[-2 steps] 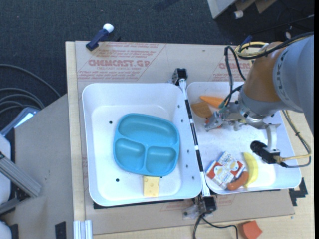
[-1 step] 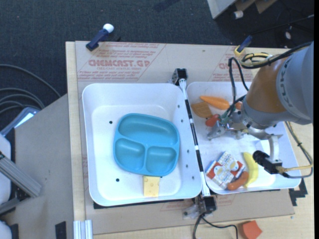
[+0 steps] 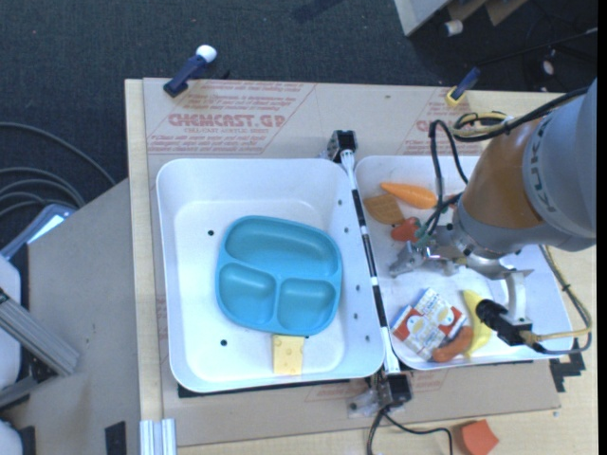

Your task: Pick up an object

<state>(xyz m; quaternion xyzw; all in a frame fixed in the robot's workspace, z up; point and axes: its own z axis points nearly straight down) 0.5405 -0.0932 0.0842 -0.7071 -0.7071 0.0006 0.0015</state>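
The jaws point(image 3: 410, 257) are being held low in the right bin point(image 3: 560, 282), among the objects point(image 3: 432, 322); whether they are open cannot be told. A smooth orange carrot point(image 3: 410, 194) is lying at twelve o'clock, a glossy packet point(image 3: 429, 318) at six. A moulded blue three-compartment plate point(image 3: 278, 275) is resting in the left bin point(image 3: 190, 254), a holed yellow cheese block point(image 3: 288, 354) touching it at six o'clock.

You are looking at a robotics lab: two white bins point(image 3: 180, 282) are sitting on a bench point(image 3: 237, 121) still wearing its printed protective paper, clamps point(image 3: 190, 69) are gripping its far edge, and loose cables point(image 3: 47, 173) are trailing over dark carpet point(image 3: 95, 27) beside it.
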